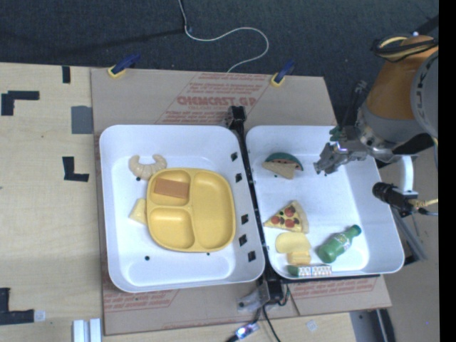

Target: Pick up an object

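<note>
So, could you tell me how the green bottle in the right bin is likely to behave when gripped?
The green bottle lies on its side, so it may well roll if nudged. Its rounded, glossy-looking body could slip between fingers. It looks like a small toy, so probably light; it rests close to the bin wall, leaving little room on that side.

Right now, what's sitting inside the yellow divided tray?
The yellow divided tray in the left bin holds a brown toast-like slice in its upper-left compartment. Its other compartments look bare. Anything beneath the tray or slice is covered.

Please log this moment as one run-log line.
gripper: over right bin, holding nothing | nearest: taco | tray: left bin
</note>
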Available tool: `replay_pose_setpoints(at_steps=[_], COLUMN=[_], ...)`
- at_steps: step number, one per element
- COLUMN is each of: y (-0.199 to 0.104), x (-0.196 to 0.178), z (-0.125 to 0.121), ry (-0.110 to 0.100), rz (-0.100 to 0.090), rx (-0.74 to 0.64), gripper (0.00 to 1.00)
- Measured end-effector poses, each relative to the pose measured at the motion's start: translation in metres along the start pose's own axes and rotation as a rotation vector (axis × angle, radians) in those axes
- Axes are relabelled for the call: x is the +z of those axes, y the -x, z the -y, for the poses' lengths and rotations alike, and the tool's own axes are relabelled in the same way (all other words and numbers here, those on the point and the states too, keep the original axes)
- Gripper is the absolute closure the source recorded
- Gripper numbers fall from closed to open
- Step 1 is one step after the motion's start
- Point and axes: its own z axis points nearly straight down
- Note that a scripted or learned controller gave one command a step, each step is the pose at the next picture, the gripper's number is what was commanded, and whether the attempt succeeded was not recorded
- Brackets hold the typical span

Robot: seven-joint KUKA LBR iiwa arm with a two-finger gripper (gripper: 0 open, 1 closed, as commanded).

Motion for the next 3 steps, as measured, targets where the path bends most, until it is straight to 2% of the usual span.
replay_pose_setpoints(at_steps=[1,3], y=[0.0,-0.097], x=[-0.044,-0.031], z=[-0.001,0.051], ry=[-0.001,-0.007], rz=[0.0,-0.002], rx=[-0.001,-0.004], gripper=[1.0,1.0])
